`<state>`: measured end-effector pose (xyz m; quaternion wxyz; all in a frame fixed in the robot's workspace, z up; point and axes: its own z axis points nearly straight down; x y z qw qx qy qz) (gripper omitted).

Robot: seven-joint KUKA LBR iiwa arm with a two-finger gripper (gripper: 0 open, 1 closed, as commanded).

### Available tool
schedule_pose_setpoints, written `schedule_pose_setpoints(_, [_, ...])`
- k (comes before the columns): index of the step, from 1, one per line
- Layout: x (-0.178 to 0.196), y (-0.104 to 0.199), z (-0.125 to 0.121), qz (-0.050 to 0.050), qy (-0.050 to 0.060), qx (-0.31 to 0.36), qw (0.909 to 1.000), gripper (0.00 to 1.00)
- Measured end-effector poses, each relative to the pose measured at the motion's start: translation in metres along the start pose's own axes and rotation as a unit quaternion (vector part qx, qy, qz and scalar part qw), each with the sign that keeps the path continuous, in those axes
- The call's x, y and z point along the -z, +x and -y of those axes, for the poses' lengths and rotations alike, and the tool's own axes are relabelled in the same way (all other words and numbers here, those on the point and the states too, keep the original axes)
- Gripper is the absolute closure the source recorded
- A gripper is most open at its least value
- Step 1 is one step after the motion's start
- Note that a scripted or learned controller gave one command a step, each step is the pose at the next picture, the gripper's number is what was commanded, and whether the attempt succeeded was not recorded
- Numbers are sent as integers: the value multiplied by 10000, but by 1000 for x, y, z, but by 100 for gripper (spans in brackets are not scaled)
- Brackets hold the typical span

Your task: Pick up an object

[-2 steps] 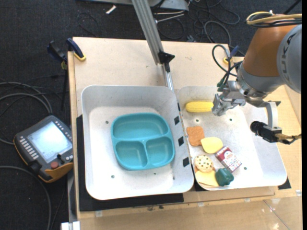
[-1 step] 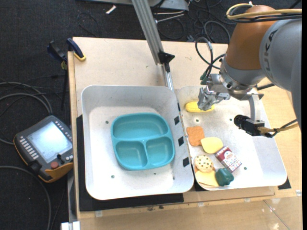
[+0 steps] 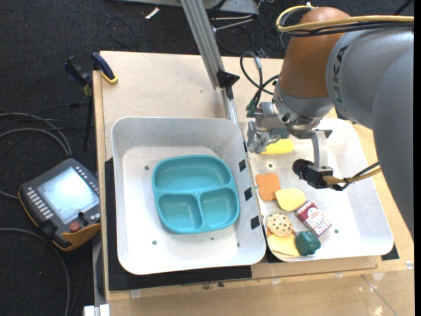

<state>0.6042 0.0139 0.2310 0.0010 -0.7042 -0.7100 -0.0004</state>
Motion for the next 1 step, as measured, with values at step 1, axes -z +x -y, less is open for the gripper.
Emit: schedule_pose_setpoints(1, [1,42,-11,5,-14,-4,10000,100])
